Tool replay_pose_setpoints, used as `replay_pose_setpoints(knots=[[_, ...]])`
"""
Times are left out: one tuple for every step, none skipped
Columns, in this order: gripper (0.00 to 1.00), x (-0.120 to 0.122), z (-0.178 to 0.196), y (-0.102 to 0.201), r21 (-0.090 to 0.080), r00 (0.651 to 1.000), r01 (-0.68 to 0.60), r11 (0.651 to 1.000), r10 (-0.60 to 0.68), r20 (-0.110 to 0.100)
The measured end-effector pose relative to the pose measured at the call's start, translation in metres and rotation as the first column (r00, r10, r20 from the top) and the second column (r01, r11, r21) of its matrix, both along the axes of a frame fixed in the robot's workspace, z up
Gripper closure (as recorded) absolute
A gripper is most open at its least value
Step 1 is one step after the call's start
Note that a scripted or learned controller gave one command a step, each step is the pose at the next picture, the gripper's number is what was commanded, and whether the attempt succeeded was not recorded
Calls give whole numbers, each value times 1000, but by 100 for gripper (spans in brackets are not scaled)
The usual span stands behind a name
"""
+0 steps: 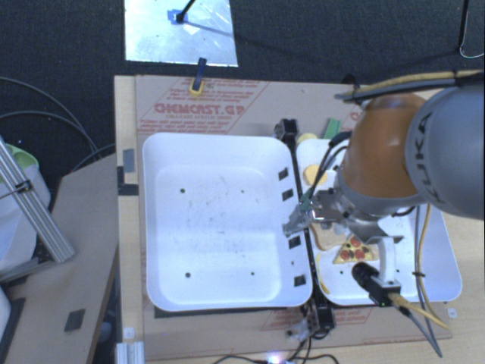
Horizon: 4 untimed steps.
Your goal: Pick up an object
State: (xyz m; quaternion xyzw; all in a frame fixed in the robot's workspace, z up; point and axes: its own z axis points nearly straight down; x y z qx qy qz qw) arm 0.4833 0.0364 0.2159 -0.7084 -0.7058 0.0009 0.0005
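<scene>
Camera view, looking down at a slant on the bench: I am reaching in from the right, my grey arm [447, 154] with its orange band [383, 146] hanging over the right bin [443, 275] and covering much of it. My gripper [303, 217] is sitting low at the inner edge of that bin, just beside the divide between the two bins, but my own wrist is hiding it, so I cannot tell whether it is clenched or released, or whether anything is in it.

Just below my wrist, a pizza slice [350, 250] with red dots on a yellow top is lying flat on the floor of the right bin, near my gripper. A pale yellow round object [312, 174] is showing beside my wrist farther back in the same bin, and another pale one [306, 138] is sitting at the bin's far rim next to a green object [332, 127].

The left bin [220, 222] is lying white and scuffed to my left. Both bins are resting on a brown cardboard sheet [204, 105] printed with red lettering, and a shiny metal plate [180, 21] is lying on the dark floor beyond it.
</scene>
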Motion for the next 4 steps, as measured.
replay_pose_setpoints(knots=[[100,4,9,3,2,1000,-7,1000,7,5],[100,4,58,14,2,1000,-9,1000,9,8],[100,5,173,13,3,1000,-9,1000,9,18],[100,3,175,76,3,1000,-13,1000,13,6]])
